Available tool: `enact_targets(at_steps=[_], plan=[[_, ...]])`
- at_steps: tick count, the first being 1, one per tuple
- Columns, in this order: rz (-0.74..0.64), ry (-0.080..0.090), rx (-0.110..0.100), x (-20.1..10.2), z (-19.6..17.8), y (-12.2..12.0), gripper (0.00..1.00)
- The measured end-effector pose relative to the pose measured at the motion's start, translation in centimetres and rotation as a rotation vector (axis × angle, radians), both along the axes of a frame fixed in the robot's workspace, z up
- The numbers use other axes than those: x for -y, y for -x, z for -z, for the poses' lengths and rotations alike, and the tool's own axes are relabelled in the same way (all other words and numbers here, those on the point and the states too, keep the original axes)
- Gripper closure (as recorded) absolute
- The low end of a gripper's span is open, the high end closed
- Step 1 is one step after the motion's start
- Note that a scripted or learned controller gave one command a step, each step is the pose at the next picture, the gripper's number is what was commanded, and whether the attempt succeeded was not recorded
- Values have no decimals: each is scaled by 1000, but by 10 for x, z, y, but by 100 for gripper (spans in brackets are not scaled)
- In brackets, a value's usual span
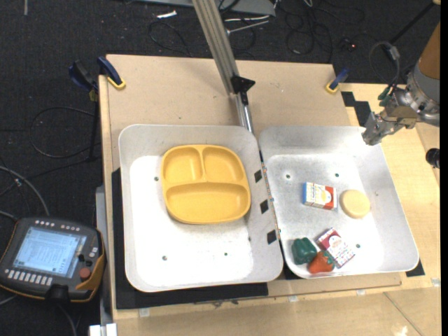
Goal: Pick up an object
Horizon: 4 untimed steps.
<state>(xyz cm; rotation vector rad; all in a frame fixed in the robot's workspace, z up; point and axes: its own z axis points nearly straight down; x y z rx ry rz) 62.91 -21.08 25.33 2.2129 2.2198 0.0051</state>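
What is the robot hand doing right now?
Hand at right bin's top edge. Boxes, puck, green block untouched. Nothing in the way.

Grey metal wrist section with a rounded housing, topped by an orange-tan band at the upper right edge. Below that, a boxy grey and silver gripper (372, 134) with dull metal faces and dark seams. Thin black cable looped above the wrist, curving down to the gripper body. Small dark fittings along the side; too blurred for screws or markings.
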Motion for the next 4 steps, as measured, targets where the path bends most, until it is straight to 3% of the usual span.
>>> enact_targets(at_steps=[4], plan=[[-5,-4,-9,-220,26,-27,100]])
